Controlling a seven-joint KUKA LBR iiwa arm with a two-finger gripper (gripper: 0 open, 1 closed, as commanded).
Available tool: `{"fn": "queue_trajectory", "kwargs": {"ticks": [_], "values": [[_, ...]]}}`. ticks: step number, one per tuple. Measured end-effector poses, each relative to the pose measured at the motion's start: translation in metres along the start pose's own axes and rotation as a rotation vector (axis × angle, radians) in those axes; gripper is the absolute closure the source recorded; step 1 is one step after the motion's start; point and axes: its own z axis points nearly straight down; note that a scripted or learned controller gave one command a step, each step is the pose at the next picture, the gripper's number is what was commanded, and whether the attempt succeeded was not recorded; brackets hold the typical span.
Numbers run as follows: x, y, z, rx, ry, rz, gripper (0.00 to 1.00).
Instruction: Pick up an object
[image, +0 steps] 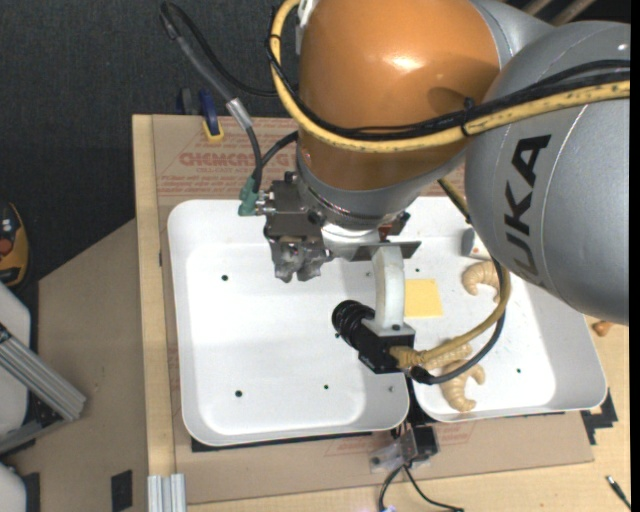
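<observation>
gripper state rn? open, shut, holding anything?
Gripper: cannot be told. It sits low over the left bin, with nothing seen between its tips.

One camera hangs above the bench and looks down at a slant on the left bin (210, 330). The arm (480, 130) crowds in close from the right, probably hiding much of the right bin (560, 385) beside it.

Square piece (422, 298) lies in right bin (560, 395), probably flat.
</observation>
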Motion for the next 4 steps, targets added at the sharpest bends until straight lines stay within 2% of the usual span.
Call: {"fn": "queue_trajectory", "kwargs": {"ticks": [1,2,3,4], "values": [[-0.001,0.003,-0.137,-0.035,0.015,0.002,1.00],[0.000,0.004,0.067,-0.003,0.000,0.005,1.00],[-0.001,0.005,-0.072,-0.036,0.015,0.002,1.00],[-0.001,0.002,-0.154,-0.031,0.013,0.002,1.00]]}}
